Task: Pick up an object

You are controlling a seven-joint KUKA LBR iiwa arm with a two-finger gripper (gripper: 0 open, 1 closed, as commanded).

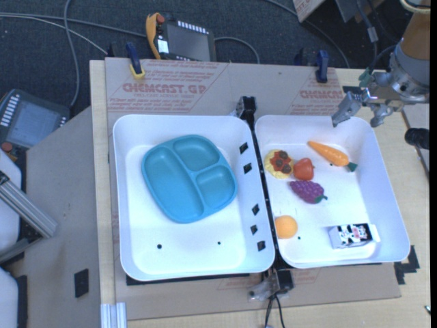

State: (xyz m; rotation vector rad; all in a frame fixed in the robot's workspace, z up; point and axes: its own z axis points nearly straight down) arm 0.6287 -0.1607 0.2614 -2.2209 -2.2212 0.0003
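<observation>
Nothing is being held yet: my gripper (360, 108) is hovering wide open over the right bin's (389, 203) far edge. Grasping the carrot (328, 153) or another toy is remaining.

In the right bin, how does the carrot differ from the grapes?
The carrot is orange, long and tapered; the grapes are purple, short and lumpy. The carrot lies nearer the far wall, the grapes nearer the bin's middle. Both lie flat and untouched in the right bin.
</observation>
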